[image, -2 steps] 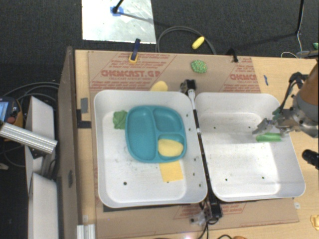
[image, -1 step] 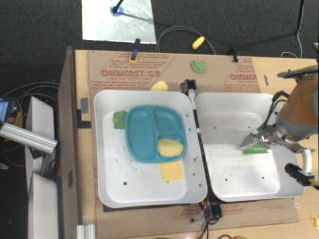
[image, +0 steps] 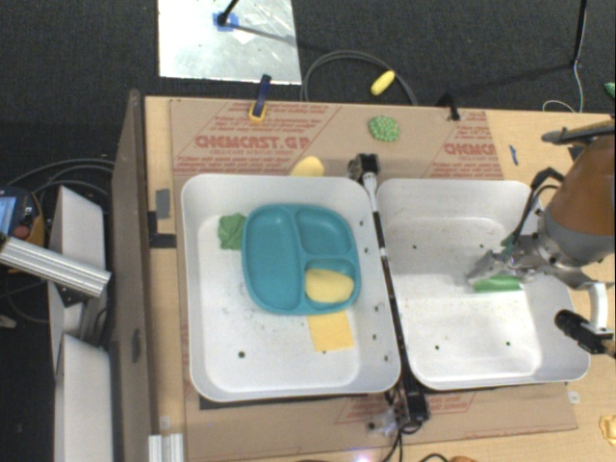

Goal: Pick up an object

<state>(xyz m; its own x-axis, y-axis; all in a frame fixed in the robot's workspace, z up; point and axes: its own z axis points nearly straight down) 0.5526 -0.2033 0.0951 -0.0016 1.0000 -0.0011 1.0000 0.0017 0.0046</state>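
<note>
A small green object lies on the floor of the right bin, towards its right side. My gripper is low in that bin, directly over the green object's upper edge and touching or nearly touching it. The arm's orange band rises above the bin's right rim. In the left bin sits a teal divided plate with a yellow lump in its lower right compartment. A flat yellow slice lies just below the plate. A green leaf rests at the plate's left edge.
Behind the bins, on the cardboard, are a yellow piece, a round green item and a yellow object. A black divider clamp stands between the bins. Cables run near the right bin's right rim.
</note>
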